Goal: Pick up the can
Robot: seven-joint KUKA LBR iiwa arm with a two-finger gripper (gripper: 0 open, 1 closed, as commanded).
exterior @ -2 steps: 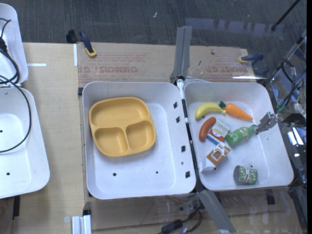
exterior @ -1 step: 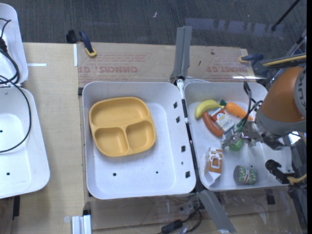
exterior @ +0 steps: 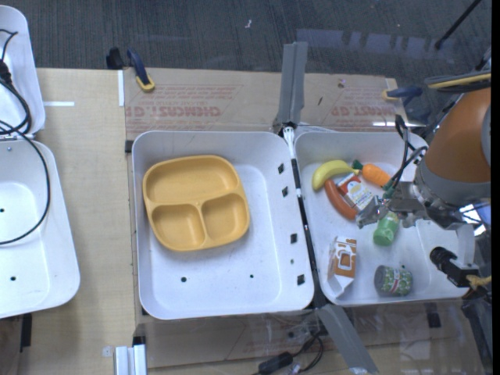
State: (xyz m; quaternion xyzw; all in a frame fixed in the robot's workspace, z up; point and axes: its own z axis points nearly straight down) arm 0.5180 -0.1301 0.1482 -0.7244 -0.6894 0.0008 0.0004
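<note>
Can (exterior: 393,280): lies on its side at the right bin's (exterior: 324,291) near edge – untouched
Carton (exterior: 343,257): just left of the can
Gripper (exterior: 385,216): above a green bottle (exterior: 386,230), mid-bin – jaws' state cannot be told
Banana (exterior: 330,172), carrot (exterior: 376,175), sausage (exterior: 339,199): far end
Yellow plate (exterior: 196,202): left bin (exterior: 156,287)

A single fixed camera looks down at a slant from above the bench (exterior: 86,131), taking in both white bins (exterior: 156,287) from moderate height.
</note>
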